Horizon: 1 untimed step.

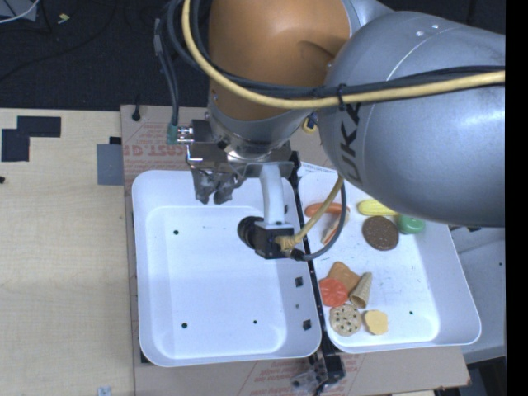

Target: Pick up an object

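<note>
While tilted, the ice-cream cone (361, 288) points toward the bin's (462, 320) near edge.

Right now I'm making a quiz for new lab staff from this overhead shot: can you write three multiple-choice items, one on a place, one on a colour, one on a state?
1. Over which bin is the gripper?
A. the left bin
B. the right bin
C. neither, it is off the bench

2. What colour is the flat round disc near the right bin's far side?
A. blue
B. brown
C. white

3. How do the ice cream cone and the red piece lie?
A. in different bins
B. side by side in the right bin
C. stacked on the bench outside the bins

Answers:
1. A, the gripper hangs above the far edge of the left bin.
2. B, the disc is plainly brown against the white right bin.
3. B, the two lie next to each other near the right bin's left wall.
</note>
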Each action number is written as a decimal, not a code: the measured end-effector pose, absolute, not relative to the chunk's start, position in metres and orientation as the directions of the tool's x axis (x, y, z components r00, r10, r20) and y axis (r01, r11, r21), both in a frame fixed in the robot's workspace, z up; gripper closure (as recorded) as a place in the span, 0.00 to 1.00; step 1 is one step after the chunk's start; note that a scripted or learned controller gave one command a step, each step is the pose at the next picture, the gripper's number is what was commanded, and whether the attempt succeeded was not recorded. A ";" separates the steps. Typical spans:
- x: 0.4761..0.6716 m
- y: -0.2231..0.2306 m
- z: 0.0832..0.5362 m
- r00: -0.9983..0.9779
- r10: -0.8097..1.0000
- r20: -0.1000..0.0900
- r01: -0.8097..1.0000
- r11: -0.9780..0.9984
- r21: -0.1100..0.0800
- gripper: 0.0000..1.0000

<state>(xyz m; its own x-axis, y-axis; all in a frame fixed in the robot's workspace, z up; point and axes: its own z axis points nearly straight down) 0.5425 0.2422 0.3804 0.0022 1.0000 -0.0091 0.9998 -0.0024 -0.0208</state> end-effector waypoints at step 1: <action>0.553 0.243 0.509 -0.002 1.000 0.004 1.000 0.002 0.009 1.00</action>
